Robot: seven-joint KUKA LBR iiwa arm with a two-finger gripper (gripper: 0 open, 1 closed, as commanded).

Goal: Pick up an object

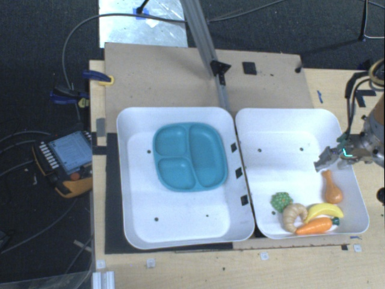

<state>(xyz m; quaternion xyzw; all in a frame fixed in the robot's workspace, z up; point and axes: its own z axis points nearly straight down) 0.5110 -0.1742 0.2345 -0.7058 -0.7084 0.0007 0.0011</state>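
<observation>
Robot gripper [326, 159] hovers at the right bin's [283, 128] far-right edge, just above an orange drumstick-shaped toy [331, 188].

Whether the gripper is spread or pressed together cannot be told from this slanted overhead view, and nothing is seen pinched in it. The drumstick-shaped toy lies directly below the gripper, close to it, against the bin's right wall. Farther below sit a yellow banana [325, 210] and an orange carrot [314, 226], side by side, with a tan croissant-like piece [293, 215] and a green broccoli [280, 201] down and to the gripper's left. Well away to its left, the left bin [180, 221] holds a blue divided plate [190, 156], three compartments facing up.
</observation>
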